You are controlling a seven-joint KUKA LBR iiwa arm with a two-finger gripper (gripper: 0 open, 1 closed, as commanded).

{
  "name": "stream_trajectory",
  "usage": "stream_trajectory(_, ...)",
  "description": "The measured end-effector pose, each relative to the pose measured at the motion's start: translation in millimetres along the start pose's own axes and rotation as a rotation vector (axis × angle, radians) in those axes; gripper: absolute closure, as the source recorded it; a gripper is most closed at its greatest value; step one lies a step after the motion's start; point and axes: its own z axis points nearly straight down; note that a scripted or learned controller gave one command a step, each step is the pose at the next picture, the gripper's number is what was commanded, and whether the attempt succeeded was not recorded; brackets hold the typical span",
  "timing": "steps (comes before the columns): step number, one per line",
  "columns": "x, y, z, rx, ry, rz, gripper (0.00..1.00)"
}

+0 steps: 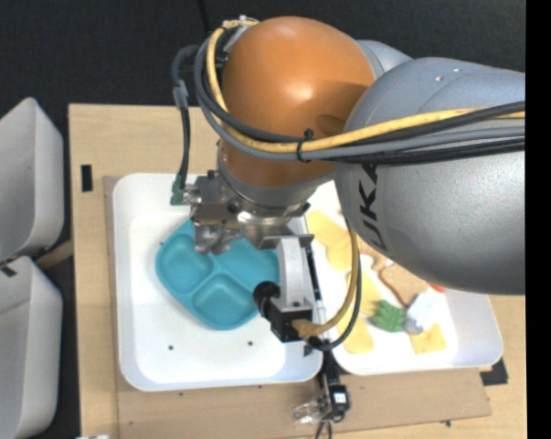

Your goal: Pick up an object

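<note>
A teal plastic tray (206, 286) with moulded compartments lies in the middle of the left white bin (143, 337). My gripper (213, 238) hangs low over the tray's upper left edge, right at its rim. The grey and orange wrist above hides the gripper's tips and the tray's far side. I cannot see anything held.
The right bin (471, 337) holds several small things: a yellow flat piece (325, 231), a yellow block (429, 339), a green toy (385, 316), a white and grey item (424, 309) and a tan ring-shaped piece (398, 283). The arm covers much of that bin.
</note>
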Motion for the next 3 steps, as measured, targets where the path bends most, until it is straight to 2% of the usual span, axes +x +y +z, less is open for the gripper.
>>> stream_trajectory(1,9.5,3.0,-157.0,-0.011,0.004,0.005,1.00)
stream_trajectory(2,8.2,3.4,-157.0,0.006,-0.007,-0.001,1.00)
stream_trajectory(3,8.1,4.0,-167.4,0.006,-0.008,-0.010,1.00)
